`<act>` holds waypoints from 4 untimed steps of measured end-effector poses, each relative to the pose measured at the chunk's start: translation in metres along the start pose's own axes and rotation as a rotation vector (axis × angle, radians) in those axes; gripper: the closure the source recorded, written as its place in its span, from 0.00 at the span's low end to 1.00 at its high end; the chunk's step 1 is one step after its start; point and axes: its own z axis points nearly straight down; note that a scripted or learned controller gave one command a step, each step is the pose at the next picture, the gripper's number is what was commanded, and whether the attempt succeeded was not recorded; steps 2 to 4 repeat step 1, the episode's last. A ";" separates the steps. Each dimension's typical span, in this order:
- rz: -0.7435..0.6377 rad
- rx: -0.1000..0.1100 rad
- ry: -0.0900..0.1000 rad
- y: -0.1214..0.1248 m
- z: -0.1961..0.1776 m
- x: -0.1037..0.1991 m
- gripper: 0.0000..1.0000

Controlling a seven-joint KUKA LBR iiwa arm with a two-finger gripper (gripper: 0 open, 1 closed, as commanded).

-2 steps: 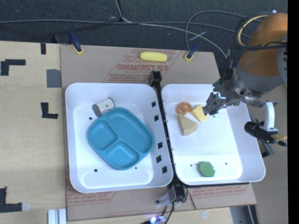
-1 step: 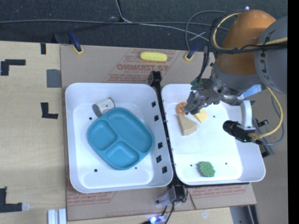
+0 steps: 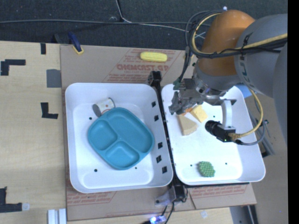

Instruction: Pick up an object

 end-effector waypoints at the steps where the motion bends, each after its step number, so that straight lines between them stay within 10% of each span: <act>1: -0.002 -0.001 0.000 0.003 0.001 0.053 1.00; 4: -0.002 -0.001 0.000 0.003 0.001 0.053 1.00</act>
